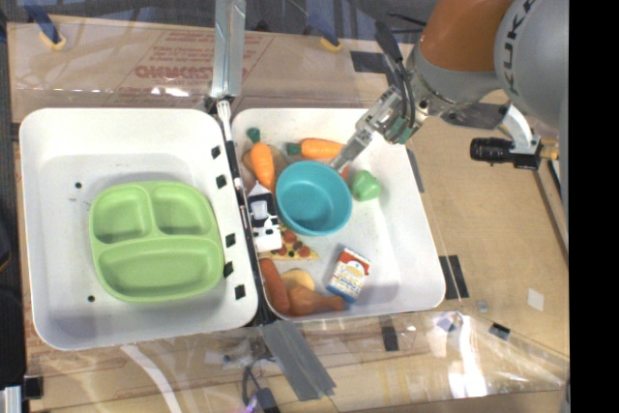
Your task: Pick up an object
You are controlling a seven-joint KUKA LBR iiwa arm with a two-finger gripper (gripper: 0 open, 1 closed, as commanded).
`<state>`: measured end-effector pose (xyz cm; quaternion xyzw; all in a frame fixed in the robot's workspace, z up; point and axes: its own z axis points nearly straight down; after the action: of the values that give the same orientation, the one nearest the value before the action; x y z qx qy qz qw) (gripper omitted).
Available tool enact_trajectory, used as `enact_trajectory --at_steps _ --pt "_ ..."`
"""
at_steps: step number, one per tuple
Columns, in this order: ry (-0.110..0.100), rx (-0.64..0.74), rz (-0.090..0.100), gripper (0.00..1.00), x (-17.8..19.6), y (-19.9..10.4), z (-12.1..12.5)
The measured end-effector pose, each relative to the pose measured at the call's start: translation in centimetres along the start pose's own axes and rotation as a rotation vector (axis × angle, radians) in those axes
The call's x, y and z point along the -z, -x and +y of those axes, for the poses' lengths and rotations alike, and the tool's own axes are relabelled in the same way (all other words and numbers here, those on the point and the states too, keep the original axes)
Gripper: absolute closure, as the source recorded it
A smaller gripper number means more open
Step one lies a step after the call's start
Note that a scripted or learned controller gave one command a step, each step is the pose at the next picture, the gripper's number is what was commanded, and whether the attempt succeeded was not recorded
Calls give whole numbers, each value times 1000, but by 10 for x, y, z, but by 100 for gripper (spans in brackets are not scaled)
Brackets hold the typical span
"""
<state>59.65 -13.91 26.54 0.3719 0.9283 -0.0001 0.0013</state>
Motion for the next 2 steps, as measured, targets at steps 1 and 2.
enact_trajectory --at_steps 1,2 --pt "-8 -210 8 0 -153 12 28" --pt "-1 -964 -16 0 -158 -12 16"
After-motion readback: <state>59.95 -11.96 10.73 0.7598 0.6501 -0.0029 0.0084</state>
